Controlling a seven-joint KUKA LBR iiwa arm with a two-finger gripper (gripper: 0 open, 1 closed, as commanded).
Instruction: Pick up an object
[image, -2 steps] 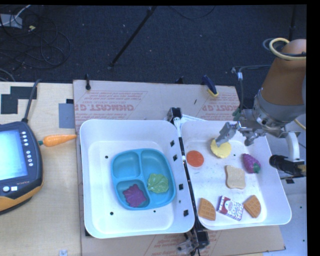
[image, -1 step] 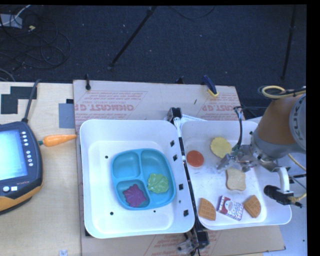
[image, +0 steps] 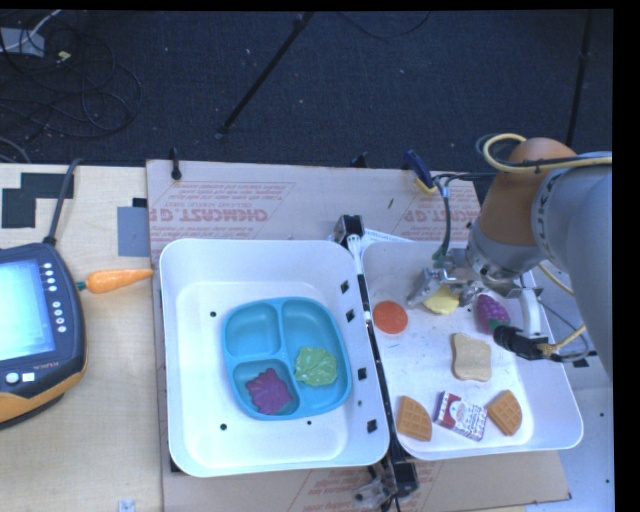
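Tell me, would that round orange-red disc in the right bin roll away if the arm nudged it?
Probably not: the orange-red disc lies flat on the right bin floor, so it would likely slide. It looks thin, so fingers may struggle to get under it.

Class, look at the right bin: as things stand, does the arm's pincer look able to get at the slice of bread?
Probably yes. The slice of bread lies flat in the right bin with nothing on top, apart from its neighbours. The pincer sits just above it by the yellow item.
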